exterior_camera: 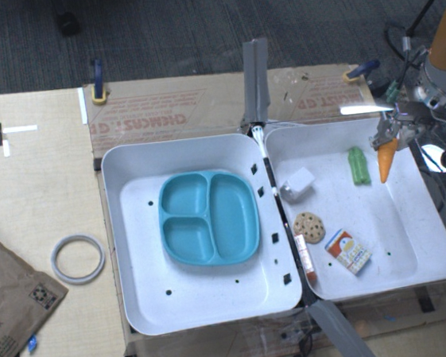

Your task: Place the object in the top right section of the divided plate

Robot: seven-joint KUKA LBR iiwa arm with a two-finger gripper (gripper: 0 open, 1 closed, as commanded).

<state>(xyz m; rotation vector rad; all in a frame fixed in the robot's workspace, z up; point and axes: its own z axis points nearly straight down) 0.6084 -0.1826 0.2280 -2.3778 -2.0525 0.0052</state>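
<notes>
A: Where does the work stand?

B: The grey arm's gripper (392,140) hangs over the far right corner of the right shallow white bin (425,267), and an orange carrot-shaped toy (386,161) dangles point-down from its fingers, which pinch the carrot's top. It looks lifted off the bin floor, so I judge the pick done and the carry about to start.

A: And the goal?

B: The teal divided plastic plate (210,217) lies in the left shallow white bin (141,303), well apart from the carrot. All three of its sections are bare. The next move calls for a long traverse leftward over the rim between the bins, then a descent over the plate's top right section; which compartment that means, I can't say for sure from this slant.

A: What else is about? Count it for me.

B: Two bins, one plate. In the right bin, besides the carrot: one green cylinder-shaped toy (358,165) just beside it, one small white block (298,181), one round chocolate-chip cookie (309,226), one small printed carton (348,251), and one thin red-and-white stick (303,254) along the left wall. On the bench, one ring of tape (78,257) and one brown cardboard box (9,306).
</notes>
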